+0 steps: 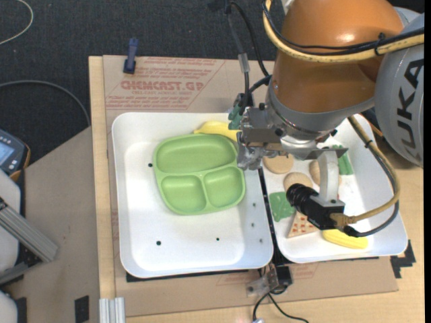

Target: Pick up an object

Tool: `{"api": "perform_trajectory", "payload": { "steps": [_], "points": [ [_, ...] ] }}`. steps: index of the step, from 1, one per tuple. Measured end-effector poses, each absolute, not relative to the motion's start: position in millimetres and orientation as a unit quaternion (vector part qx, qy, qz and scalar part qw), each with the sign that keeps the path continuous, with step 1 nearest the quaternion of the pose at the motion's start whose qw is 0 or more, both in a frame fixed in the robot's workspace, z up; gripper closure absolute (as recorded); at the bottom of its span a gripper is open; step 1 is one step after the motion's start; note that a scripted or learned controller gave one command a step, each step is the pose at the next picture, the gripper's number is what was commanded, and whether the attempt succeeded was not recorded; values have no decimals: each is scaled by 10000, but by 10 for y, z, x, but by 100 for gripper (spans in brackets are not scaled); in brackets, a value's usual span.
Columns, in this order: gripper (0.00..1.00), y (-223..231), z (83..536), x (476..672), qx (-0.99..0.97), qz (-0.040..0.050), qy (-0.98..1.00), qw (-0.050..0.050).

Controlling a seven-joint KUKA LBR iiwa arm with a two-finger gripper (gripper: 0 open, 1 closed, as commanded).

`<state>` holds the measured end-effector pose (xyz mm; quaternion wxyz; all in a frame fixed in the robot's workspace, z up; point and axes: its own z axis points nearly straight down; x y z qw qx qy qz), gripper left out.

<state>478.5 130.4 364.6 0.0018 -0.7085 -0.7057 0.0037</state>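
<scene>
A green three-compartment plate (197, 173) lies in the left bin (135, 200), with nothing on it. A yellow piece (217, 127) peeks out behind the plate's far edge. My gripper (248, 152) hangs low over the plate's right rim, close to the divide between the two bins. The right bin (377, 247) holds tan round pieces (294, 180), a green wedge (279, 206), a pizza-slice toy (299, 227) and a yellow banana-shaped piece (345, 239). The orange wrist hides much of that bin.
The bins stand on a brown board (168, 79) with red lettering, and a blue clip (130, 56) sits at its far left corner. Dark floor lies beyond. Grey equipment stands at the left edge.
</scene>
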Motion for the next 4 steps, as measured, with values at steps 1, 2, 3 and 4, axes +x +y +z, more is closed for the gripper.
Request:
{"api": "perform_trajectory", "payload": {
  "steps": [1,2,3,4],
  "points": [
    [100,1328,3797,4798,-7072,-12,-7070,-7],
    [100,1770,3465,4843,-7057,23,-7085,18],
    [100,1855,5185,4977,-7060,-95,-7081,-41],
    [100,1577,4593,4781,-7082,33,-7060,16]
  ]
}}
